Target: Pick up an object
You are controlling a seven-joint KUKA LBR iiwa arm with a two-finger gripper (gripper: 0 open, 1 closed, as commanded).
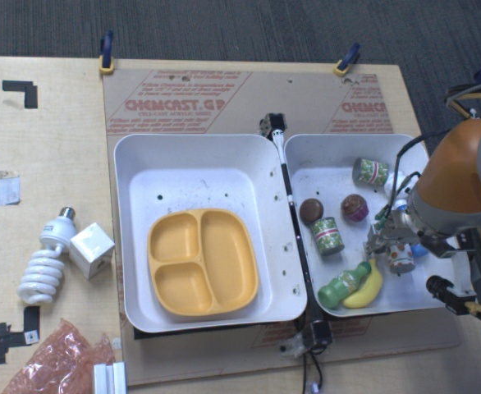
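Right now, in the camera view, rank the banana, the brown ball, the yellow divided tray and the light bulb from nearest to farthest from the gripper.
Measured from the gripper in the right bin:
1. Banana, just below it, at the right bin's near edge.
2. Brown ball, at the right bin's left side.
3. Yellow divided tray, in the left bin.
4. Light bulb, on the bench left of both bins.

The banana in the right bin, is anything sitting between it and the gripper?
Nothing visible does. The gripper hangs just above the banana end; the green bottle lies against the banana's left side, away from the gripper.
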